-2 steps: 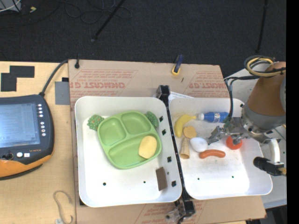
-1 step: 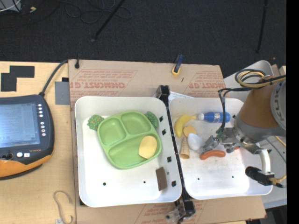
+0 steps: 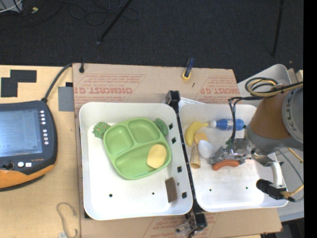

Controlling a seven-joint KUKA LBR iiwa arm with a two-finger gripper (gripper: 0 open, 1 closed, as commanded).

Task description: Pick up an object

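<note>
In the right bin (image 3: 233, 202), toward its middle and near the right wall, lies an orange-red, carrot-like object (image 3: 227, 164), long and slightly curved. The pincer (image 3: 225, 155) sits directly over it, touching or almost touching its top; whether its fingers are spread or pressed together, I cannot tell. Just left lie a tan cone-shaped piece (image 3: 195, 159) and a white rounded item (image 3: 204, 147). Farther back, a yellow banana (image 3: 193, 131) curves by the bin's dividing edge, and a blue-and-white bottle (image 3: 227, 124) lies near the far wall.
</note>
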